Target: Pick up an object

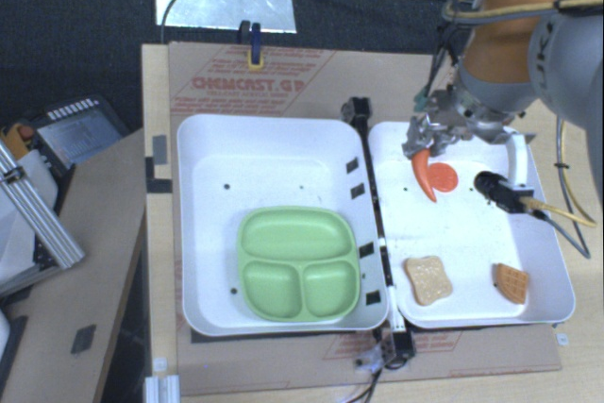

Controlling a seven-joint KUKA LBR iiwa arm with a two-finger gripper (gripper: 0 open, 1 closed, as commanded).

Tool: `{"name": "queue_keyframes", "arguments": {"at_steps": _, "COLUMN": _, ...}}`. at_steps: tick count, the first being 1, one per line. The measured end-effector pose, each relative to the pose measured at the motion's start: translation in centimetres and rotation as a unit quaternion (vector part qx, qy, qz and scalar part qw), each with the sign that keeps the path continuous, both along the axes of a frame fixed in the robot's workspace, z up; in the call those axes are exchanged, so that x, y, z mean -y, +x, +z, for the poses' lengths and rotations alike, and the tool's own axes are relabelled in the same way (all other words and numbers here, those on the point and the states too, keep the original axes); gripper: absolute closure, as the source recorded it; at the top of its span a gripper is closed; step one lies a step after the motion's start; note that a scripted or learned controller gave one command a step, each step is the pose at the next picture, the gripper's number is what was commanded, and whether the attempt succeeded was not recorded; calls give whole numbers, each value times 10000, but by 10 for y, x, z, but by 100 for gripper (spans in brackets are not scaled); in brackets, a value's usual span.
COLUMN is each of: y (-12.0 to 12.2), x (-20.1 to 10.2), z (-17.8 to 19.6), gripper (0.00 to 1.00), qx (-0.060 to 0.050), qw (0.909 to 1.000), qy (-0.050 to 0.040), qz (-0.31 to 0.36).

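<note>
The pincer (427,139) hangs low in the right bin (472,307), apparently clamped on the orange carrot's (424,175) top; the grasp looks made, and the next move calls for a steady lift.

Robotics lab: cabled arm (543,42), taped test bins (274,146).

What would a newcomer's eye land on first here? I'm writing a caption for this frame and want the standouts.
The big green divided plate in the left bin grabs attention first. Next comes the grey and orange arm reaching in from the right, its gripper down over an orange carrot-like piece and a red disc in the right bin. Two toast-coloured pieces lie near that bin's front edge.
</note>
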State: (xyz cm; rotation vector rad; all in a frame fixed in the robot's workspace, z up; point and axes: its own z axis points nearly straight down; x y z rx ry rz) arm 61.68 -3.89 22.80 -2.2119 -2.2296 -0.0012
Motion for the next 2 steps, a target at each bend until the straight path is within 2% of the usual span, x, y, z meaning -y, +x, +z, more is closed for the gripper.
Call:
{"name": "queue_keyframes", "arguments": {"at_steps": 1, "y": -13, "x": -55, "z": -7, "gripper": 100, "qx": -2, "qw": 10000, "qy": 1, "qz": 2}}
{"name": "queue_keyframes", "arguments": {"at_steps": 2, "y": -14, "x": -104, "z": -15, "gripper": 100, "qx": 2, "qw": 10000, "qy": 1, "qz": 4}}
